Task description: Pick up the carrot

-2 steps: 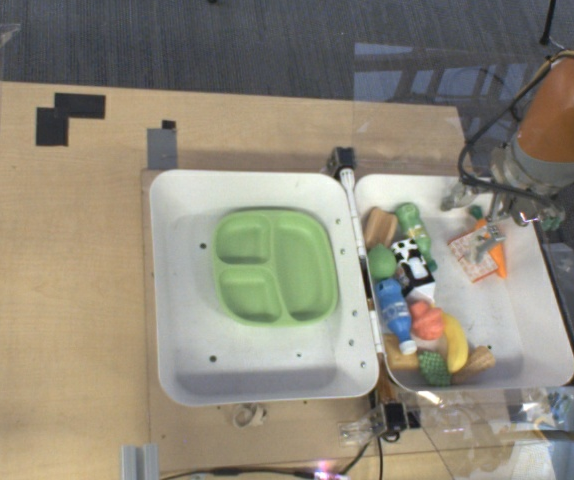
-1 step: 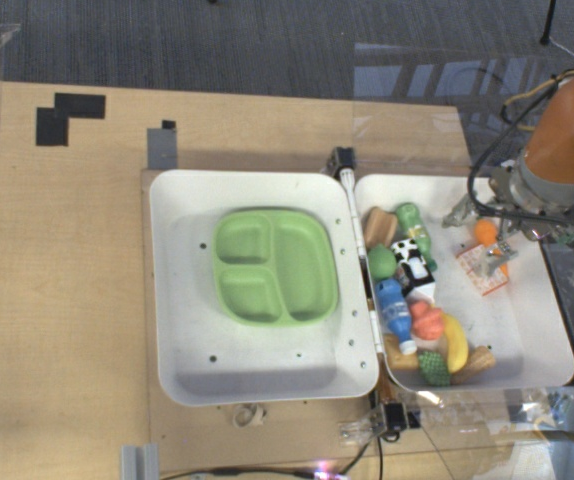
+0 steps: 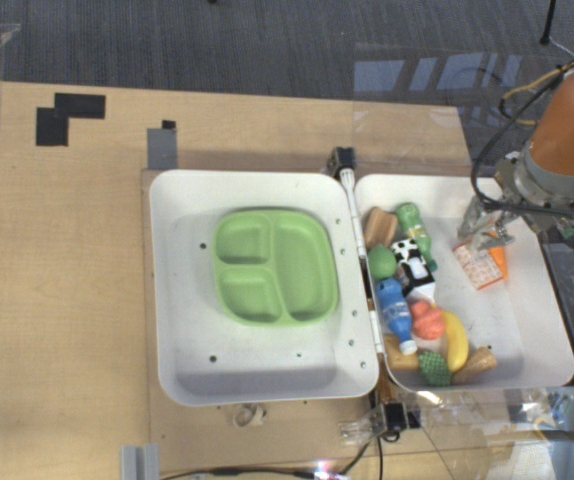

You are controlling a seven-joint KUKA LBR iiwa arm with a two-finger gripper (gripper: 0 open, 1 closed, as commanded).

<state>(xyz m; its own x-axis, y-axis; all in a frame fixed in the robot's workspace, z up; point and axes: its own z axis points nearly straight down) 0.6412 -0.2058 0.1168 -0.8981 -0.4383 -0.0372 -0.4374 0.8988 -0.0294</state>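
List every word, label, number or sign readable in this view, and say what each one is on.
No text reads clearly.
Card in the right bin: orange and white print, too blurred to read.
Blue bottle: pale label, too small to read.
Black-and-white carton: cow-like patches, no legible words.
Green bottle: label blurred.
Black patches on the bench: plain shapes, no lettering.

The arm (image 3: 567, 133) came in from the right, its orange band uppermost and the grey wrist section just below it. Dark cables looped around the wrist. The end effector (image 3: 487, 226) pointed down and a little to the left, its metal tip hanging low, tilted rather than straight.
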